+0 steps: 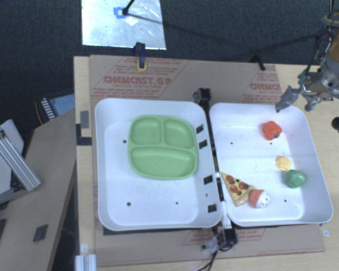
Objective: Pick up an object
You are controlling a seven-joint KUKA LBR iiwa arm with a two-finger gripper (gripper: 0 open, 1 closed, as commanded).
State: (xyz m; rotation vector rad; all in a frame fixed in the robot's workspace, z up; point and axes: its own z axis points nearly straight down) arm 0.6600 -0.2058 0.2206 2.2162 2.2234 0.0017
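The right bin (311,145) holds several small toys. A red-orange one (272,130) lies near its far right, and a yellow one (283,163) sits above a green ball (295,178) by the right wall. A pizza slice (237,188) and a red-and-white toy (259,198) lie at the front. My gripper (299,100) hangs over the bin's far right corner, beyond the red-orange toy. It is open, with nothing between its fingers.
A green divided plate (161,147) rests in the left bin (110,196). Black clips (209,179) run along the seam between the bins. A silver sheet (123,14) lies behind the bench.
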